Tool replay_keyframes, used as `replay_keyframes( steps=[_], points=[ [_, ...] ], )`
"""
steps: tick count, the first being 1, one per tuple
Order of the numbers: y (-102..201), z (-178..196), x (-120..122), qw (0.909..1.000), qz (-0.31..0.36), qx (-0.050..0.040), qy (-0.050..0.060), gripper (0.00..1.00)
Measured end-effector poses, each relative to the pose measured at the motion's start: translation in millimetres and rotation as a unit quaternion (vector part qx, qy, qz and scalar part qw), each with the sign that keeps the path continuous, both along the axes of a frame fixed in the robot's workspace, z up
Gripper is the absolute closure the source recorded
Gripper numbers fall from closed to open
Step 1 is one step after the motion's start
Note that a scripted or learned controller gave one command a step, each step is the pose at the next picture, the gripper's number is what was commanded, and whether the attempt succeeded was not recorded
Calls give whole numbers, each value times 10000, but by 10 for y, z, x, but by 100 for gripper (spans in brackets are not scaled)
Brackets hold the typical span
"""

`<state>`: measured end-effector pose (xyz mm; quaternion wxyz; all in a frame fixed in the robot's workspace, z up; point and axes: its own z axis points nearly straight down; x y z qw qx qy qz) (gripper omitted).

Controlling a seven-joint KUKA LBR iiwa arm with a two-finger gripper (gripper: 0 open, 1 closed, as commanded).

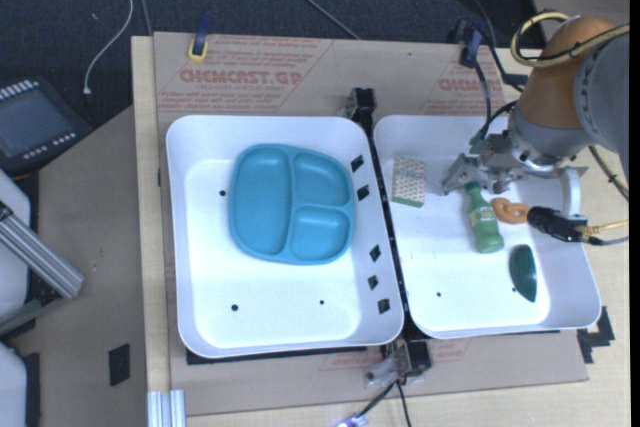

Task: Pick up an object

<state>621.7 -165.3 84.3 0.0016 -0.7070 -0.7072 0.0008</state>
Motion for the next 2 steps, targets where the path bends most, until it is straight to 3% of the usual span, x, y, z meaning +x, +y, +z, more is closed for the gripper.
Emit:
replay_keyframes(
  steps=[1, 2],
  points=[
    [2, 126, 13, 10000, 3, 0, -19, 100],
    [17, 779, 33, 10000, 5, -14, -55, 100]
  ],
)
